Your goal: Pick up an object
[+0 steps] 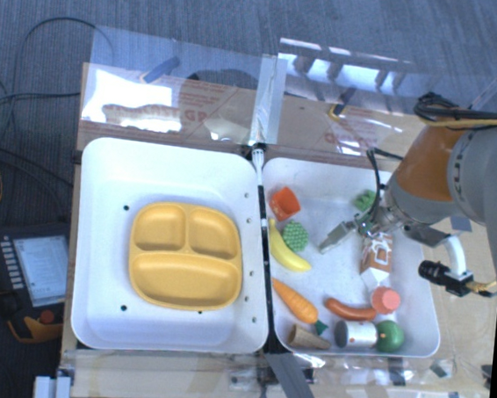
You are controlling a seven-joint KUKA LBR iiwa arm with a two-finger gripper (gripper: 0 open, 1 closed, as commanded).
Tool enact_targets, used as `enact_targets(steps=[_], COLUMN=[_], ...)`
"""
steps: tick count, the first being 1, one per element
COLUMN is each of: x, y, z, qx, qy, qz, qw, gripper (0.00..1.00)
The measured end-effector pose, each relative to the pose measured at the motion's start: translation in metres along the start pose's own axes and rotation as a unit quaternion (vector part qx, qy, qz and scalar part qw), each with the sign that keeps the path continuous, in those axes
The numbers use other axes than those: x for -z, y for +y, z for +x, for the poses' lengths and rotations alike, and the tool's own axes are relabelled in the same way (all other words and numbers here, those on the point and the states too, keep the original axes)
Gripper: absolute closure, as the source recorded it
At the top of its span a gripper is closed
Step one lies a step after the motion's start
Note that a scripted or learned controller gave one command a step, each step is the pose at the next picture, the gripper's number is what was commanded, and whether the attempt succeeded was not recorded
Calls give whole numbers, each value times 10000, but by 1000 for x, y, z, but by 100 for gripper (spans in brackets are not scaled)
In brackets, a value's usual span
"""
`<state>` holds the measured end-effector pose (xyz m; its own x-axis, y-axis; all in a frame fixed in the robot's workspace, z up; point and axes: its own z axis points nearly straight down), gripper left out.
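Note:
My gripper [340, 234] hangs low inside the right bin [339, 181], reaching in from the right over bare white floor. It lies between a green ball [295, 236] on its left and a brown and white carton [377, 255] on its right. A small green item [366, 199] sits just behind it. Further left are an orange-red block [284, 201] and a yellow banana [287, 253]. Along the front lie a carrot [296, 302], a red sausage [352, 310], a cone [309, 336], a small can [359, 335] and a green lime [389, 337].
The left bin [110, 170] holds a yellow divided plate [187, 254]. A pink-capped item [385, 300] stands by the carton. The grey arm with its orange band [429, 164] crosses the right bin's far right corner. A divider wall [260, 239] separates the bins.

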<state>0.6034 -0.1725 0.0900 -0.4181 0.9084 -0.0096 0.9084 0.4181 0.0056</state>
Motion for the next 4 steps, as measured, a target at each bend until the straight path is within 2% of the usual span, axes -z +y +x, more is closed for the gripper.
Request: enact_targets(steps=[1,2,3,4], x=[1,2,3,2], y=[-76,-103,-106,-118], z=[-12,-2,33,8], qx=[1713,1304,1727,1694], qy=[2,-8,-50,32], qz=[-38,-79,-36,-69], qw=[9852,9914,9849,9855], gripper=[0,0,0,0])
